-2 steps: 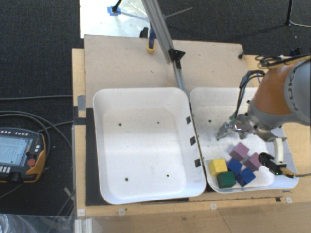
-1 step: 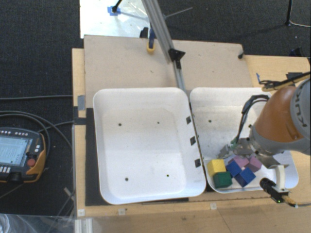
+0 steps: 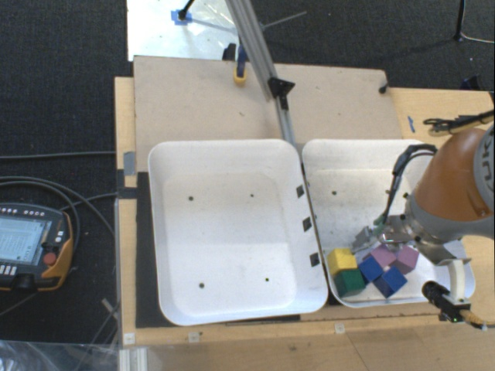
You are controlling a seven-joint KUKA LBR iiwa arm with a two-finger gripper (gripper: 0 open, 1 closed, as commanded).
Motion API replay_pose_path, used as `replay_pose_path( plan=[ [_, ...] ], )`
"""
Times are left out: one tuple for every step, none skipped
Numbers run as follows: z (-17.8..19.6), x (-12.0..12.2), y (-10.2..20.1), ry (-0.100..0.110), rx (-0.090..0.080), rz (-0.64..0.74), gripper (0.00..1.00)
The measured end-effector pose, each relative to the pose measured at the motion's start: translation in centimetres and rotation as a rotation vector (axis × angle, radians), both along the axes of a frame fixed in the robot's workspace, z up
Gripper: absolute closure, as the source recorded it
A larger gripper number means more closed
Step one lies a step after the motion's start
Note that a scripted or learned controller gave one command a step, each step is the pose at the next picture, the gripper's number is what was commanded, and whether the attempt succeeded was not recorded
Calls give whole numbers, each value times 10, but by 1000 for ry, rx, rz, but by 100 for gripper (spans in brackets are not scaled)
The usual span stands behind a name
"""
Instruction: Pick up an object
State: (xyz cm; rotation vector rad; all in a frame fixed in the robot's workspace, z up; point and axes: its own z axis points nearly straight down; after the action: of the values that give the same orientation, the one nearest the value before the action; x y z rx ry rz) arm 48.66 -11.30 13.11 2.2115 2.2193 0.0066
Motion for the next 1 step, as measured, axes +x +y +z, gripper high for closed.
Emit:
replay_pose_path(
  plan=[
    [-2, -1, 1, 5, 2, -2, 0]
  ],
)
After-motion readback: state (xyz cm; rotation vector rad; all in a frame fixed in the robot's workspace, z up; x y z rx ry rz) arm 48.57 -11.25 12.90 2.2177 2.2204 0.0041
